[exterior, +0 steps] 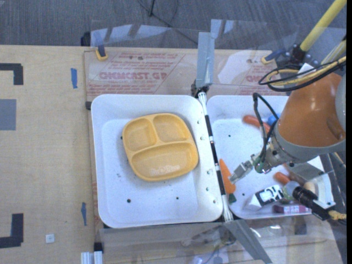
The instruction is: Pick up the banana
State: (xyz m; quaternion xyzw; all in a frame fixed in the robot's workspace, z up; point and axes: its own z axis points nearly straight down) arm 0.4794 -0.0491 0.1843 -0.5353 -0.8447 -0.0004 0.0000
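My gripper (240,172) hangs low over the left part of the right bin (234,109), its grey tip pointing down-left. Just left of the tip, an orange carrot with a green end (225,176) lies along the bin's left wall. The arm's orange band and grey wrist (308,120) cover the middle and right of this bin. A pale tan rounded piece (309,187) peeks out below the wrist; I cannot tell what it is.
A yellow divided plate (159,146) lies in the left bin (104,164). In the right bin are a second orange piece (252,120), a small blue thing (272,118), a white-and-black item (267,196) and a purple packet (291,208). Cables (286,73) hang above it.
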